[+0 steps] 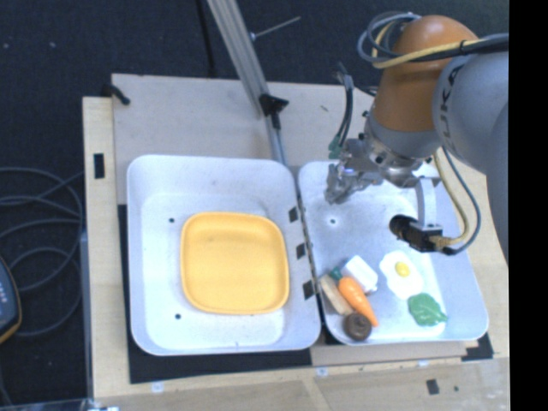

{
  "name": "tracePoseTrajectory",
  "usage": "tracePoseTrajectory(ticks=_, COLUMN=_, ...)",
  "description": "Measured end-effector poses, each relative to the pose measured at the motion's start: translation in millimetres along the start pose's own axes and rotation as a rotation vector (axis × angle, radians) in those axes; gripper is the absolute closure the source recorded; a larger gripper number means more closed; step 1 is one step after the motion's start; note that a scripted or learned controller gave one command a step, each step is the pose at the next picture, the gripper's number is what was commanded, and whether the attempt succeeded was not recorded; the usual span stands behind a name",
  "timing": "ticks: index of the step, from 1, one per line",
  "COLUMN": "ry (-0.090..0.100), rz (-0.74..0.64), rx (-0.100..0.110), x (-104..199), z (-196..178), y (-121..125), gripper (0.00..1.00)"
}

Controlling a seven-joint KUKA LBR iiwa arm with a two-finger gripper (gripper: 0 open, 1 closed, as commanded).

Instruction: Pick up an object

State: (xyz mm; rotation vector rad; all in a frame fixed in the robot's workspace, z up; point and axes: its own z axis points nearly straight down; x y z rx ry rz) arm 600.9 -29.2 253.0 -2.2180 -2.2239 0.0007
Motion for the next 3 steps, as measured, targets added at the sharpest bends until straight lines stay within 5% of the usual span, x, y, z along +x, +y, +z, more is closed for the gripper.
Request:
tracePoseTrajectory(ticks=2, ry=0.001, rz=-0.001, rx=-0.001, x=114.6, z=4.6, y=30.7, gripper=1.0)
tracePoseTrajectory(ticks=3, ry=-0.001, rz=0.003, rx=-0.001, x=111.5, z=4.0, y=30.7, gripper=0.0)
